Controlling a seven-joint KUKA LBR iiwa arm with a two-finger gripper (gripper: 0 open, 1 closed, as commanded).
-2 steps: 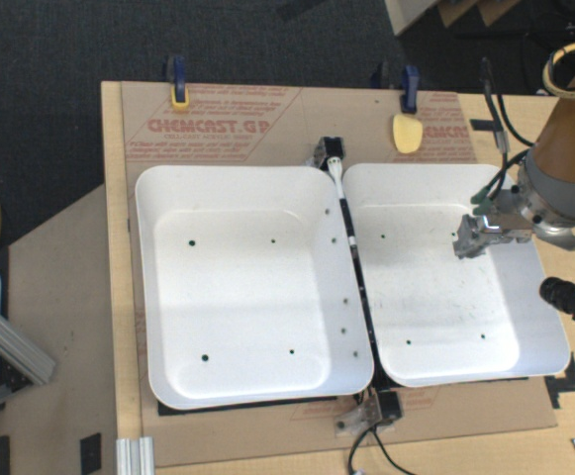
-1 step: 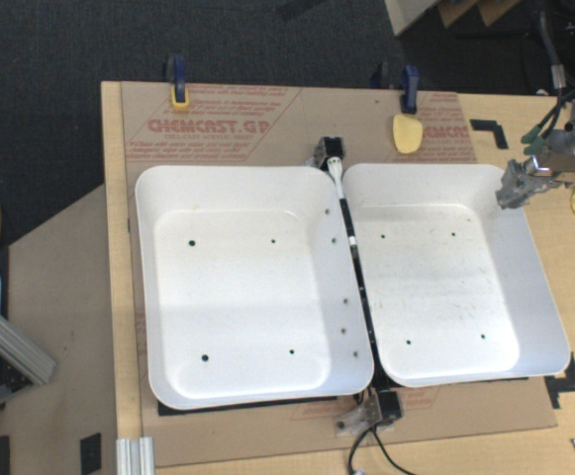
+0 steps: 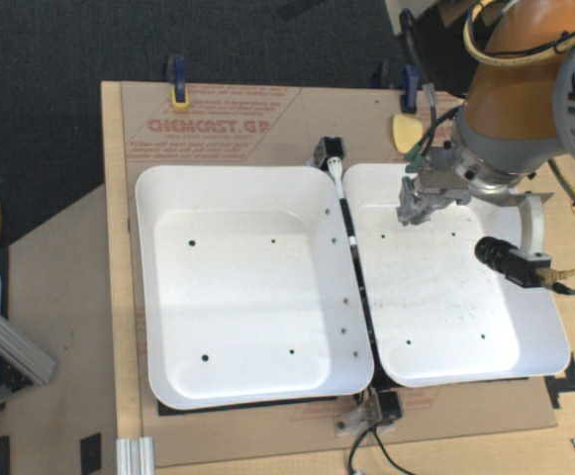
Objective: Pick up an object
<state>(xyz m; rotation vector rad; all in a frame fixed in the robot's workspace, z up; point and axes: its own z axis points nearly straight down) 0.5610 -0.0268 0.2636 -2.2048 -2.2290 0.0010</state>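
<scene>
My gripper [image 3: 418,211] hangs over the far left part of the right bin [image 3: 465,354], close to its back rim. It points down at the white floor of the bin. A small pale yellow object [image 3: 405,132] lies on the board just behind the right bin, beyond the gripper and outside the bin. The grey wrist and orange band [image 3: 525,67] rise above and to the right of the gripper.
The left bin [image 3: 168,364] sits beside the right one, with a black divider strip [image 3: 351,255] between them. A black cylinder [image 3: 505,258] with a cable sticks out over the right bin's right side. Blue clamps [image 3: 177,77] hold the cardboard board at the back.
</scene>
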